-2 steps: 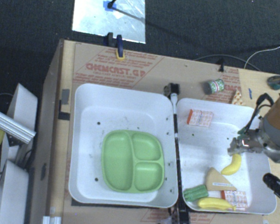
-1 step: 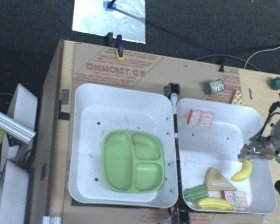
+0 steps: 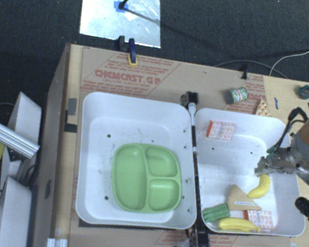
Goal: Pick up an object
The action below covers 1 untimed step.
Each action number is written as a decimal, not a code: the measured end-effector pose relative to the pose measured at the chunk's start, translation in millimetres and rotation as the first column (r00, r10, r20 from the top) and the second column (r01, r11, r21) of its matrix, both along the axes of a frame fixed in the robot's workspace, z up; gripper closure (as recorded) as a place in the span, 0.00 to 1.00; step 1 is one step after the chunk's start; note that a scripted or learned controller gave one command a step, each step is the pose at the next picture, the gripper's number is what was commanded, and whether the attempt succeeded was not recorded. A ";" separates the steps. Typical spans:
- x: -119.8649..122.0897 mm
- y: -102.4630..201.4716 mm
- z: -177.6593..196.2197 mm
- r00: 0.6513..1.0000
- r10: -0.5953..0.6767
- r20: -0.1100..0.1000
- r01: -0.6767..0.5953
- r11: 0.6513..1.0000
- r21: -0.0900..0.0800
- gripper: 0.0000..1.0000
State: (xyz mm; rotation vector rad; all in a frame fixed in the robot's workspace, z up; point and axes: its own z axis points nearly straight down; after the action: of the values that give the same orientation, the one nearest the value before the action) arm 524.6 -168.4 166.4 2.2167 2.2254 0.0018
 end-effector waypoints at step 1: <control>-10.4 5.4 -8.2 1.000 -0.002 0.000 0.002 1.000 -0.001 1.00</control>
State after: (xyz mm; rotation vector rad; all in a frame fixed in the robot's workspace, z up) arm 514.3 -163.0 158.2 2.2185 2.2232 0.0008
